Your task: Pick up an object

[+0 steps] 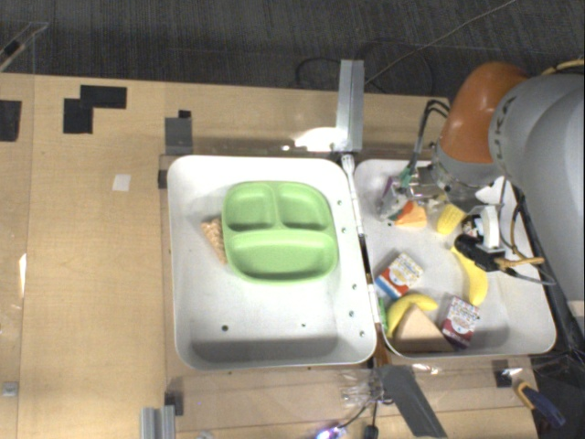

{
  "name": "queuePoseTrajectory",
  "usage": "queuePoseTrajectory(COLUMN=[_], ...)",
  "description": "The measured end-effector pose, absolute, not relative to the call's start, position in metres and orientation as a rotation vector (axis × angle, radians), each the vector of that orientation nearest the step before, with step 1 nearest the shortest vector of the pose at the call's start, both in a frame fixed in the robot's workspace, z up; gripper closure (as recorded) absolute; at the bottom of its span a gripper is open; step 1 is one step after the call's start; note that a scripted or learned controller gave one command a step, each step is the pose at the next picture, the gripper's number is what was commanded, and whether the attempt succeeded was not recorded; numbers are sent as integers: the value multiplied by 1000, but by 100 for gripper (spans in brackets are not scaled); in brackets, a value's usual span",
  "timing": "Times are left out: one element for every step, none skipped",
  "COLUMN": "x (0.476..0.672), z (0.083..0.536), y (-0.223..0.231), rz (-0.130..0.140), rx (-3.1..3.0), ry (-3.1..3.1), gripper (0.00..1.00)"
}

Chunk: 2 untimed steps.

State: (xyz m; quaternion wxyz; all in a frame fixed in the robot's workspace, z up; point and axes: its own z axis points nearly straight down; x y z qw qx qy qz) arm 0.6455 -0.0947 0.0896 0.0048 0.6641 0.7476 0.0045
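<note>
My arm reaches in from the right, grey bulk and orange band above the wrist, over the far part of the right bin (539, 332). My claw (413, 188) sits low near that bin's far-left corner. I cannot tell its state from this angle: the wrist hardware hides the tips, and nothing is visibly held.

Right bin contents:
- orange wedge (412, 216), just beside and below my claw; contact not resolvable.
- small yellow piece (449, 219), just right of the orange wedge.
- banana (473, 277), mid-bin toward the right, with dark cabling from my arm lying across its upper end.
- small carton (399, 275), white with red and blue print, left of the banana, near the bin's left wall.
- yellow round fruit (403, 307), near-left, touching a tan block (422, 330) in front of it.
- dark printed packet (461, 319), just right of the tan block, touching or nearly so.

Left bin (256, 337):
- green divided plate (278, 230), three compartments, lying flat in the middle.
- speckled tan piece (214, 237), against the plate's left edge, partly tucked beneath it.

Both bins sit side by side on the pale wooden surface (82, 273), touching along their shared wall.
</note>
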Motion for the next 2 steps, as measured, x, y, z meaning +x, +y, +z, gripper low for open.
queuePoseTrajectory(x=[648, 628], z=[107, 187], y=[-97, -53], rz=[18, 8], rx=[2075, 2158], ry=[2335, 2277], gripper=[100, 100])
